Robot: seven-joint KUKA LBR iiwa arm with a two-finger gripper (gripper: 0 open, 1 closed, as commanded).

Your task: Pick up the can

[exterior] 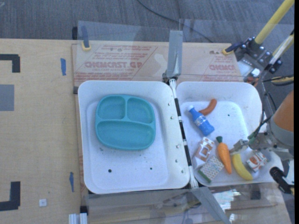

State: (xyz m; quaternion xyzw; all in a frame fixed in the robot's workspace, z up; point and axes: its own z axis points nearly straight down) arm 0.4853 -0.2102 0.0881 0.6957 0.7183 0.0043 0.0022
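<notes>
The can (256, 162) is small, white with orange-red markings, and lies at the right bin's near right corner, next to a yellow banana (242, 167). My gripper (252, 146) hangs low at the right bin's right side, just behind and above the can. The grey arm with its orange band (286, 118) comes in from the right edge. Nothing can be seen held in the gripper.
The right bin (233, 90) also holds a blue bottle (201, 121), an orange sausage (208, 107), a carrot (224, 156), a small carton (205, 149) and a patterned box (211, 168). The left bin (88, 125) bears a teal divided plate (125, 122). Yellow poles (275, 15) stand at the back right.
</notes>
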